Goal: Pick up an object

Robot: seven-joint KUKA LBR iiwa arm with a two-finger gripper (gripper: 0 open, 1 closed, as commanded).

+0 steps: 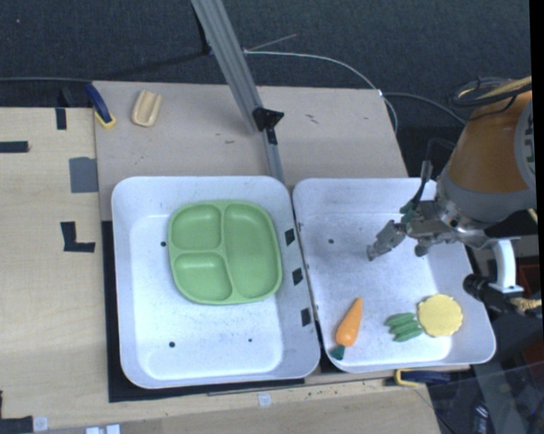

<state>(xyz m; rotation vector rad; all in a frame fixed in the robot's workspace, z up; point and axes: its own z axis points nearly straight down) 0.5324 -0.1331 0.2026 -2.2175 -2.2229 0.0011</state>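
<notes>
Looking down at a slant, the camera view takes in a pale wooden bench [40,267] marked with dark tape pieces, with dark carpet beyond its far edge. Two shallow white bins sit side by side on it, speckled with small dark marks. The left bin [143,352] holds a matte green divided plate [226,251] with three compartments and rounded corners. The right bin [343,204] holds, near its front edge, a smooth orange toy carrot [349,321] lying at a tilt, a small green pod-like piece [403,325], and a round yellow scalloped piece [440,315] just beside the pod. A metal rail [234,60] slants across the far side, and a tan block [147,108] lies on the bench at the back left. Over the right bin hangs the gripper [390,240], well apart from the three toys; I cannot tell how its jaws stand, and nothing shows between them.
</notes>
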